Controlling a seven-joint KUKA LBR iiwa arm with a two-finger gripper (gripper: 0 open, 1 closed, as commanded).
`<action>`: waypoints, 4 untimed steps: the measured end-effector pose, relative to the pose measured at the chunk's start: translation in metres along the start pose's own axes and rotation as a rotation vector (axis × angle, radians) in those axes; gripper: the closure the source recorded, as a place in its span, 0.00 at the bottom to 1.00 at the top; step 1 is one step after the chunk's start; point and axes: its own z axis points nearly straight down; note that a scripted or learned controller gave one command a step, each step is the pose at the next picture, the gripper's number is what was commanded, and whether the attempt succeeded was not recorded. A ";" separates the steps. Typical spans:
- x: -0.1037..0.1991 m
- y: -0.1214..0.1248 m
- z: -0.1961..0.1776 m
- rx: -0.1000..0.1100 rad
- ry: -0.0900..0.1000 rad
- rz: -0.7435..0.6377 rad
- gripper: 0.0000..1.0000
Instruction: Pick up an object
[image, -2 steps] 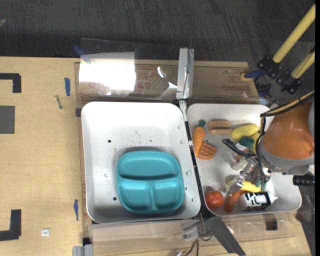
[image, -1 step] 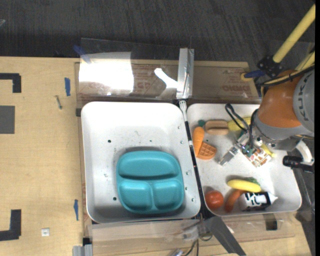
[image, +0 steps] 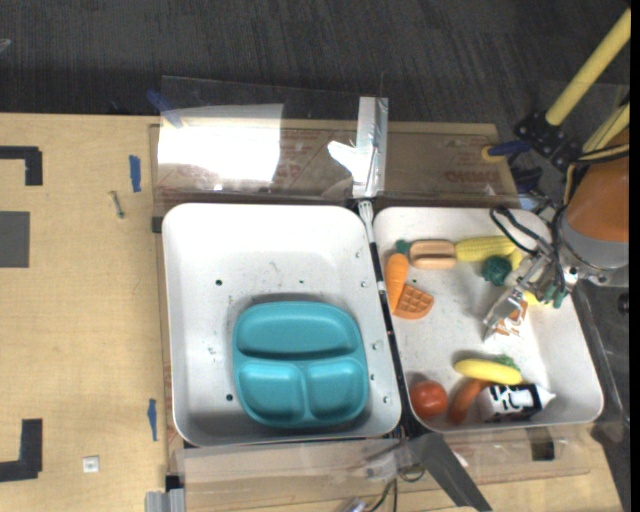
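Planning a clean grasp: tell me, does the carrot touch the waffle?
Touching. The camera view shows the carrot lying against the waffle's left edge, no gap.

White markings are showing on a black-and-white package (image: 516, 399) lying near the front edge of the right bin (image: 585, 345), and faint reddish print is running across the cardboard panel (image: 440, 165) behind the bins, neither being legible.
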 end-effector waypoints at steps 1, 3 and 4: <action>-0.045 0.068 0.022 0.006 0.007 0.027 0.00; 0.045 0.023 0.020 -0.002 -0.002 0.338 0.00; 0.062 -0.039 0.020 0.000 -0.004 0.409 0.00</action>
